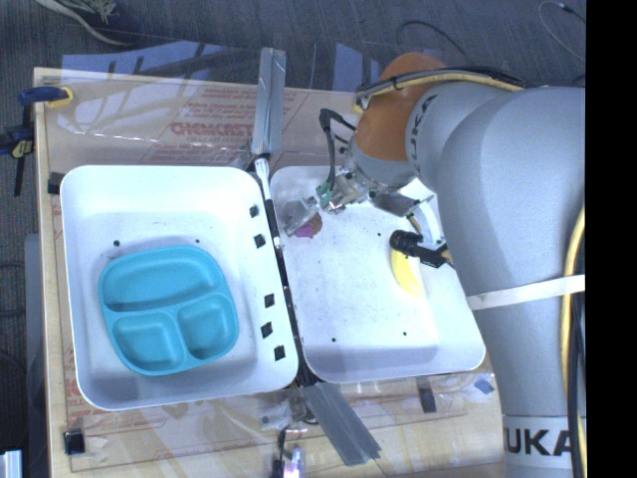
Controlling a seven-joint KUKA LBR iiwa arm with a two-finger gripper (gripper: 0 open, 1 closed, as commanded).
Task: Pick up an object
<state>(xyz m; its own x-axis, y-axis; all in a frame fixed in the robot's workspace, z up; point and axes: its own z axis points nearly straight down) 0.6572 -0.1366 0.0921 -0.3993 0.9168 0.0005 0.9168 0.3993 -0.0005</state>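
My gripper (324,198) is low in the far left corner of the right bin (358,352), under the orange wrist band. A small purple object (308,226) lies just below and left of the gripper, near the bin's left wall, with a greyish piece (292,212) beside it. I cannot make out whether the gripper touches either one. A yellow object (406,273) lies at the right side of the same bin, partly under a black part of the arm (416,248).
The left bin (80,267) holds a blue divided tray (167,308). The grey arm body (508,217) covers the right bin's right edge. A metal divider with black clips (271,302) runs between the bins.
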